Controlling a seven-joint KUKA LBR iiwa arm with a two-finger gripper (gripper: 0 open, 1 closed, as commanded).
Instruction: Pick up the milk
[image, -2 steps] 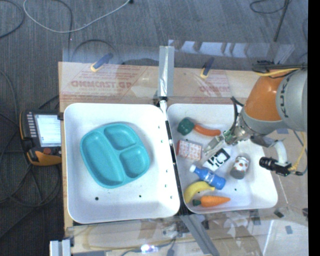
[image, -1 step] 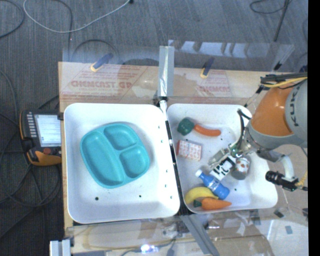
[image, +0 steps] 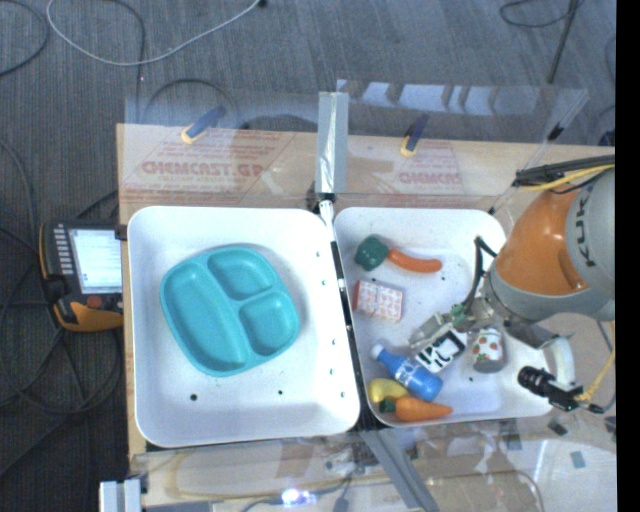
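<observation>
In the right bin (image: 350, 300), a small black-and-white carton (image: 441, 351) that looks like the milk lies tilted near the middle. My gripper (image: 447, 330) is low over it, touching or just above its upper edge. I cannot tell whether the carton sits inside the gripper. The grey arm with its orange band (image: 540, 255) comes in from the right and hides part of the bin's right side.
A blue bottle (image: 408, 372) lies just left of the carton, with a yellow item (image: 383, 390) and a carrot (image: 422, 408) below it. A pink checked packet (image: 380, 300), a green item (image: 372, 252) and another carrot (image: 415, 263) lie further back. A small strawberry-print cup (image: 487, 347) stands to the right. The left bin (image: 150, 400) holds a teal divided plate (image: 232, 308).
</observation>
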